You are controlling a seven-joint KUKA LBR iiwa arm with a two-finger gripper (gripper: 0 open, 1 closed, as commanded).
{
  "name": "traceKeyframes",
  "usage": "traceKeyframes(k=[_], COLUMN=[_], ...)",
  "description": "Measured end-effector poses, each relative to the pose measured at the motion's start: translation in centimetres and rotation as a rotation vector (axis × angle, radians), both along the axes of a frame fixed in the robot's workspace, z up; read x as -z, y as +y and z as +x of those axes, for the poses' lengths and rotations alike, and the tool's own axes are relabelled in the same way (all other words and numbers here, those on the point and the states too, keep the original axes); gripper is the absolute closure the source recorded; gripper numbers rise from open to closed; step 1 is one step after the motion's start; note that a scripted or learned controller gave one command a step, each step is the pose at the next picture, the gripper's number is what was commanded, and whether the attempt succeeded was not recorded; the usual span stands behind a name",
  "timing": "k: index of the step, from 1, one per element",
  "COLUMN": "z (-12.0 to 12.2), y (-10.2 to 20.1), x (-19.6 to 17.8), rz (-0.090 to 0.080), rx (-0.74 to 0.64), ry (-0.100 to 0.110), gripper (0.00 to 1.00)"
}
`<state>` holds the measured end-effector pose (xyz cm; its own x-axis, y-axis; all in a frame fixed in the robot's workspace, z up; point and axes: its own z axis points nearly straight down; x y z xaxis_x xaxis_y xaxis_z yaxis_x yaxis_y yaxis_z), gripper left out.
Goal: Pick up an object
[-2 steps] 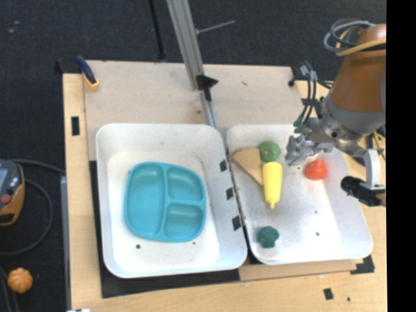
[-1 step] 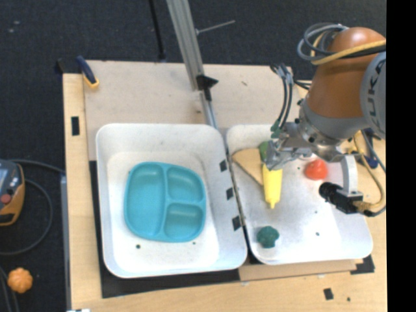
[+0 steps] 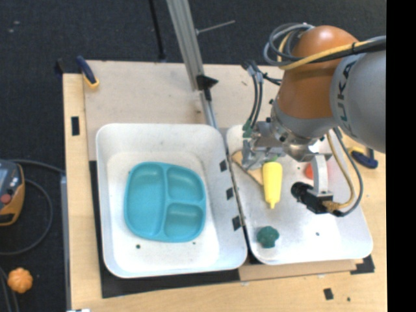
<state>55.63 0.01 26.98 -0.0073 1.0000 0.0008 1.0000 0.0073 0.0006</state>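
Observation:
A yellow, corn-shaped object point(image 3: 272, 186) lies lengthwise near the middle of the right bin point(image 3: 344, 239). A small green, broccoli-like object point(image 3: 267, 236) rests by that bin's front-left corner. A red-orange object point(image 3: 320, 169) lies further right, partly hidden by cables. My gripper point(image 3: 263, 156) hangs low over the bin's left half, directly above the top end of the yellow object. The wrist body hides whether it touches that object.
The left bin point(image 3: 156, 135) holds a blue divided plate point(image 3: 166, 201). A slanted aluminium post point(image 3: 188, 44) rises behind the bins. A black cable connector point(image 3: 312, 197) hangs to the right of the yellow object. The arm's bulk covers the right bin's back.

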Motion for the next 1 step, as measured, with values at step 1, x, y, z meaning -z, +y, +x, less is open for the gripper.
traceKeyframes(k=[1], z=[-0.78], y=[4.82], x=[-0.15], rz=[0.001], rx=[-0.001], ry=[0.001], gripper=[1.0])
